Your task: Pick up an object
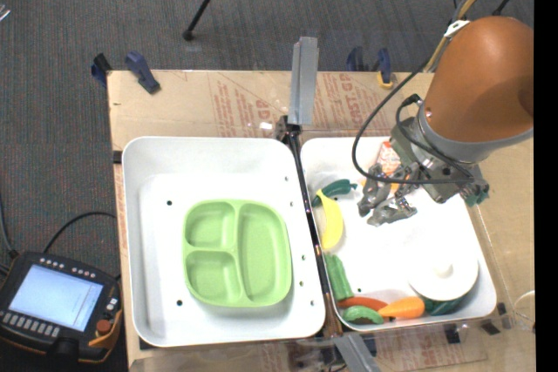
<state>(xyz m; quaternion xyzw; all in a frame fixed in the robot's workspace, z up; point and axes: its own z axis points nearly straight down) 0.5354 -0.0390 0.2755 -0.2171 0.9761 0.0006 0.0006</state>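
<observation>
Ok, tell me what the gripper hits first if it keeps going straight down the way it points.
Most likely bare floor of the right bin. The gripper points down over open white bottom, with the banana to its left and the white lid nearer the camera. Height is hard to judge.

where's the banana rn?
Camera view: the banana lies in the right bin, against its left wall, just below a dark green piece and above the green vegetable.

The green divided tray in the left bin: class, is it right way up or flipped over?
Right way up. The green divided tray lies flat on the left bin floor with its three hollow compartments facing the camera.
</observation>
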